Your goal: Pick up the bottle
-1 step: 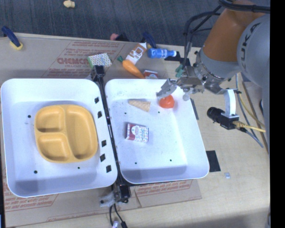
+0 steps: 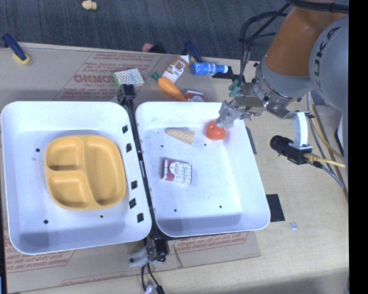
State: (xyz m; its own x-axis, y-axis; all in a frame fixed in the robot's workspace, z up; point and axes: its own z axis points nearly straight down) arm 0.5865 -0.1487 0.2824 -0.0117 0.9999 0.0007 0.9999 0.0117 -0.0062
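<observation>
A small blue bottle (image 2: 207,69) with a white cap lies on its side on the cardboard behind the right bin (image 2: 251,188), outside it. Just to its left lies a white bottle-like item with an orange label (image 2: 176,69). My gripper (image 2: 225,117) hangs over the far right corner of the right bin, right above a red-orange rounded object (image 2: 215,131) and touching or nearly touching its top. The blue bottle is about a hand's width beyond and left of the gripper. Nothing can be made out in its grasp.
The right bin also holds a tan wedge (image 2: 180,135) and a red-and-white carton (image 2: 176,171). A yellow divided plate (image 2: 84,170) sits in the left bin (image 2: 12,182). An orange carrot (image 2: 170,88), a small red box (image 2: 194,95) and a green packet (image 2: 128,77) lie behind the bins.
</observation>
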